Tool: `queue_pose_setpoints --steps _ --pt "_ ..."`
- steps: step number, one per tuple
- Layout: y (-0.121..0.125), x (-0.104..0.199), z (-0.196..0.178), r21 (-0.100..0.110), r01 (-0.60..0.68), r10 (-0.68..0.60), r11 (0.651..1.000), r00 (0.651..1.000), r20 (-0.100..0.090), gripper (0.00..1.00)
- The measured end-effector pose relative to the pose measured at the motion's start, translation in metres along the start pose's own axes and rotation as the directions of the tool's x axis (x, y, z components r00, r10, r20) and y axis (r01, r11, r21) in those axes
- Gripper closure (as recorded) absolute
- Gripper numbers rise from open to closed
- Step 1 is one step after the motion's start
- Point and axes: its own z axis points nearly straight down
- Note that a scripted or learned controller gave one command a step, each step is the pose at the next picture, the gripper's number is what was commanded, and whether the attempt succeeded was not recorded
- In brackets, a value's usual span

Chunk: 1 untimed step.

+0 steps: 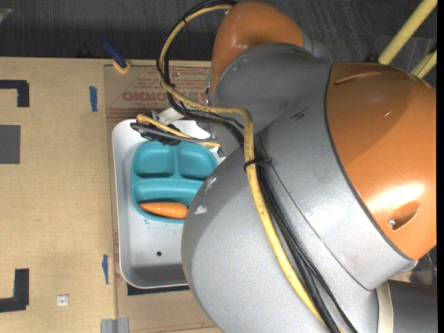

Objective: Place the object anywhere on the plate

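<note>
Carrot (164,209) lies in the lower compartment of the teal plate (173,161), mid-frame inside the white bin (123,207) — apparently placed. Gripper state: cannot tell. Judgement — lift the arm (312,186) straight up, without nudging the plate.

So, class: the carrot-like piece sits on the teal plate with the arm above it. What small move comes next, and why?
Probably a short lift of the arm away from the bin, then stop. The orange object already lies in the teal plate's long compartment, so placing seems done; the arm's bulk hides the claw.
</note>
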Motion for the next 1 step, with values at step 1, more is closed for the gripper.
queue_pose_setpoints --steps 1 --pt "0.0 0.0 0.0 0.0 0.0 0.0 1.0 1.0 0.0 0.0"
